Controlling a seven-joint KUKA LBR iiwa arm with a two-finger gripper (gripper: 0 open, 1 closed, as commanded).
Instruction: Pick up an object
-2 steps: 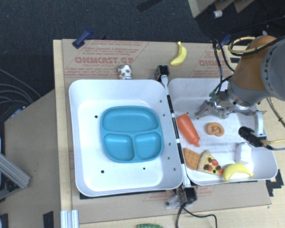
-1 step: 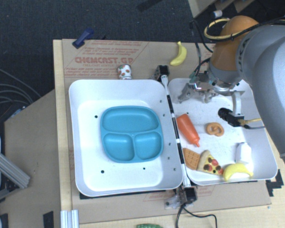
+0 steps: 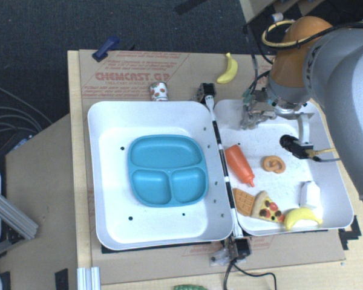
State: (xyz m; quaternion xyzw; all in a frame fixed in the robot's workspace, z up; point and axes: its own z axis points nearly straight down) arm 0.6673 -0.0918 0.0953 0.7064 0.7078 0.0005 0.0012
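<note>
My pincer [image 3: 254,115] hangs over the right bin's [image 3: 330,219] far corner; its state I cannot tell. The orange bottle [image 3: 239,165] lies just below-left, long axis slanting down-right.

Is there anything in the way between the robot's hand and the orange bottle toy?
Nothing visible blocks it. The end effector sits at the right bin's far corner, and the orange bottle lies nearer the camera along the divider, with bare white floor between them. The pretzel sits off to the side.
</note>
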